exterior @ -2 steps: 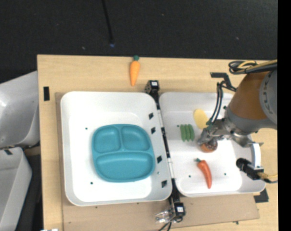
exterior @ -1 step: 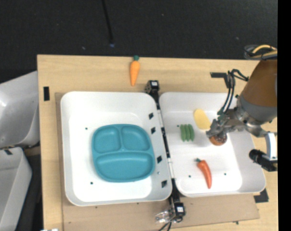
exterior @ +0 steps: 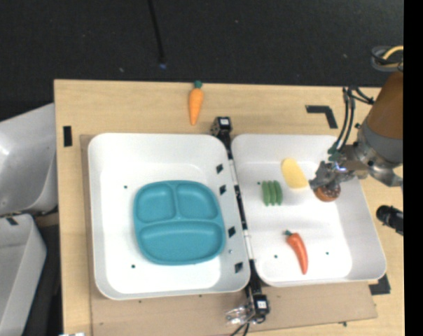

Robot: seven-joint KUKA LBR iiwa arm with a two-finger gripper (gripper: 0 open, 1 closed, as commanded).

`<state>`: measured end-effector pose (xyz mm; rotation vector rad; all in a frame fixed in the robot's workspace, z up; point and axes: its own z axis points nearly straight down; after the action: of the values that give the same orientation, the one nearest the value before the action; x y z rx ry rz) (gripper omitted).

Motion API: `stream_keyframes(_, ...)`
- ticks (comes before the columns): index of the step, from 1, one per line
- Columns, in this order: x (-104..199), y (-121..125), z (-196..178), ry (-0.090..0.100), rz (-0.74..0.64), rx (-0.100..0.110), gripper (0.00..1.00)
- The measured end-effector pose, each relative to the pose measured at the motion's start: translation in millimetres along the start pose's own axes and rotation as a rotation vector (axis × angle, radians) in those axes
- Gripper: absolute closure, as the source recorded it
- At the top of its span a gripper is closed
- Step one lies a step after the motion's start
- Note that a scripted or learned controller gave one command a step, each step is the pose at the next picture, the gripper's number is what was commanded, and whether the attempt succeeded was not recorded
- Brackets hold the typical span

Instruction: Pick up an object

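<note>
- So there are 2 shallow white bins side by side on a light wooden desk (exterior: 127, 103), with dark floor behind it.
- Left bin (exterior: 106, 257) has a teal divided plate (exterior: 178, 221) sitting roughly in the middle, 3 compartments, nothing in them as far as I can see.
- Right bin (exterior: 351, 257) has the toy food: a yellow piece (exterior: 293, 173) near the top middle, a little green ribbed thing (exterior: 271, 192) just left and below it, and a red chili pepper with a green stem (exterior: 298, 250) lower down, well apart from the other 2.
- There's also a small brownish-red object (exterior: 328, 193) over by the bin's right side, just right of the yellow piece.
- The arm comes in from the right, orange band up top, and the hand (exterior: 329, 177) is low over that brownish object, right on top of it or touching. Can't tell if the fingers are apart or closed, it's too small and cluttered there.
- Outside the bins, a toy carrot (exterior: 195, 103) lies on the desk just above the left bin's top edge.
</note>
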<state>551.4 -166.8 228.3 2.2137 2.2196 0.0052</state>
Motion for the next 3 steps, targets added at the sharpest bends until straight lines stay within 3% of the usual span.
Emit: stream_keyframes(3,154,-29,-31,0.004,-0.005,0.007,1.00)
